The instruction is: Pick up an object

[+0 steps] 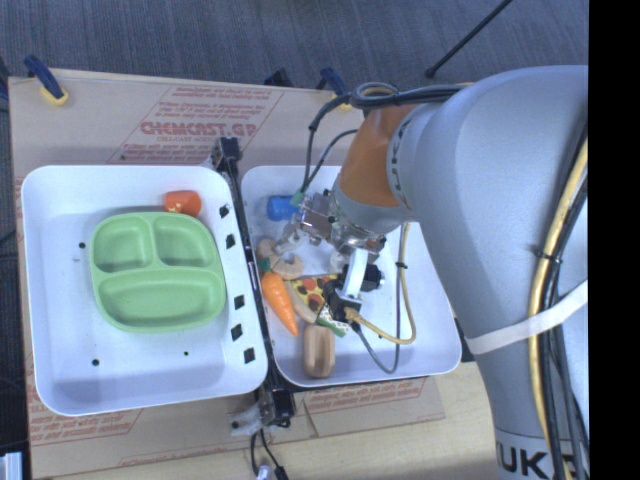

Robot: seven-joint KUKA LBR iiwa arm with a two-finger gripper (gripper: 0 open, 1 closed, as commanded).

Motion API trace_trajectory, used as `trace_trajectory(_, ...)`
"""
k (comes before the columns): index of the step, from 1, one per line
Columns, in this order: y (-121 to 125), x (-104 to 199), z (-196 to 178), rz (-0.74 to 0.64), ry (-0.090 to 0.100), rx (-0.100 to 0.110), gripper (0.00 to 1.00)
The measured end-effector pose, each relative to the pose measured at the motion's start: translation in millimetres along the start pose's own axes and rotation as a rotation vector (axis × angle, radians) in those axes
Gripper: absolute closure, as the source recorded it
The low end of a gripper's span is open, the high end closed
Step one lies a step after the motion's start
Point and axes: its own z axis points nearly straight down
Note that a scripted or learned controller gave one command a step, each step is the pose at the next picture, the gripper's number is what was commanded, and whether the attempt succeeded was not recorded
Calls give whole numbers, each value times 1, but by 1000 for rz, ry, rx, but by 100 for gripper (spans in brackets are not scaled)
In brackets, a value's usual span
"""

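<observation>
My gripper [299, 232] hangs low in the right bin [430, 318], over its left half. Just below it lies a beige wooden piece [284, 264]. A blue object [279, 208] sits close to the gripper's upper left. An orange carrot [278, 304] lies along the bin's left wall, with a colourful pizza-slice toy [309, 294] beside it. A brown bun-shaped piece [318, 352] rests near the front wall. The arm's wrist hides the bin's middle and whatever sits under it.
The left bin [50, 348] holds a green divided plate [157, 271] and a red-orange fruit [182, 203] at its back edge. A black divider [243, 268] runs between the bins. The grey arm covers the right side of the view.
</observation>
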Motion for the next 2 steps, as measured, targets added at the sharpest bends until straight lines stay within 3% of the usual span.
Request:
trace_trajectory(1,55,26,3,-117,-4,24,0)
trace_trajectory(2,56,27,-8,-122,-2,18,100)
